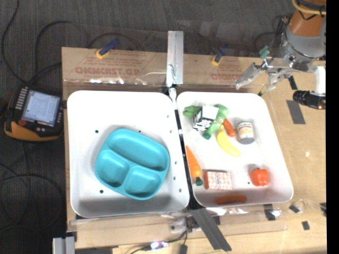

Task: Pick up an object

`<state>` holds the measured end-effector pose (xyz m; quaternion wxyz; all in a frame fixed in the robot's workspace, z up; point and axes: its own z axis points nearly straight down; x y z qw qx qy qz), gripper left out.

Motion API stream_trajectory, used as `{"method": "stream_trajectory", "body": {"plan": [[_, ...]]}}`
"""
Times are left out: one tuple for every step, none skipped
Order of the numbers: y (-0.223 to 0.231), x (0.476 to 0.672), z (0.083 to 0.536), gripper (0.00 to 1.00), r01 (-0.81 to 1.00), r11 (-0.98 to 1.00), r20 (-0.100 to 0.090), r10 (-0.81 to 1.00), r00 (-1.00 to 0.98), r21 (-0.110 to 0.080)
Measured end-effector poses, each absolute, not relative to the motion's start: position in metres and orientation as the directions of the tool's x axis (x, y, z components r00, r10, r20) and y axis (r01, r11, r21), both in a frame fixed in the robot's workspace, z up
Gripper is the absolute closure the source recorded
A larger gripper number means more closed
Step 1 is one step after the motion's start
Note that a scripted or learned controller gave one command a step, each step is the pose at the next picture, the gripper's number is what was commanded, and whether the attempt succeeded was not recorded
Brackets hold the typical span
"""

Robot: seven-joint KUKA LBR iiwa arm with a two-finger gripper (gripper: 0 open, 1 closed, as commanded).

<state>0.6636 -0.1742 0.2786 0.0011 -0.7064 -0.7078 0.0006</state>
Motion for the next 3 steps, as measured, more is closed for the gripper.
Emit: {"method": "stream_trajectory", "body": {"plan": [[-0.174,0.664,0.287,1.0,1.0,0.004,-0.002,1.0,-0.004,-0.005],[-0.174,0.669,0.319,1.0,0.98,0.198,-0.004,0.98,-0.198,-0.001],[-0.2,0.669,0.236,1.0,0.891,0.453,-0.001,0.891,-0.453,-0.002]]}}
